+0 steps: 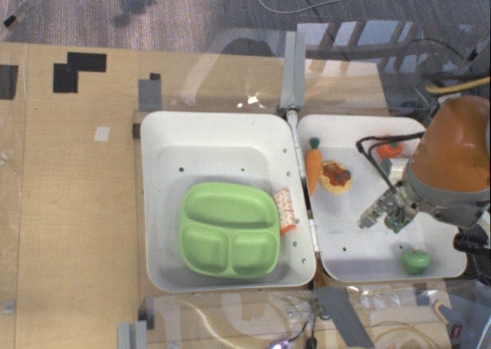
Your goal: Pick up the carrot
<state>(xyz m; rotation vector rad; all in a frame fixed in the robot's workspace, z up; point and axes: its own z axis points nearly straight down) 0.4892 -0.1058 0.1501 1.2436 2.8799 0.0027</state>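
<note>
The carrot [314, 169], orange with a small green top, lies along the left wall of the right bin [345, 263], pointing toward the front. My gripper [381, 215] hangs over the middle of the right bin, well to the right of the carrot and a bit nearer the front. Nothing shows between its fingers [369, 219], which are small and dark against the bin floor. The big orange wrist band [454, 148] covers the bin's right side.
A pizza-like toy [336, 176] lies just right of the carrot. A green round toy [415, 261] sits at the right bin's front right, an orange-red toy [390, 149] at its back. The left bin [165, 186] holds a green divided plate [230, 228] and a small packet [285, 209].
</note>
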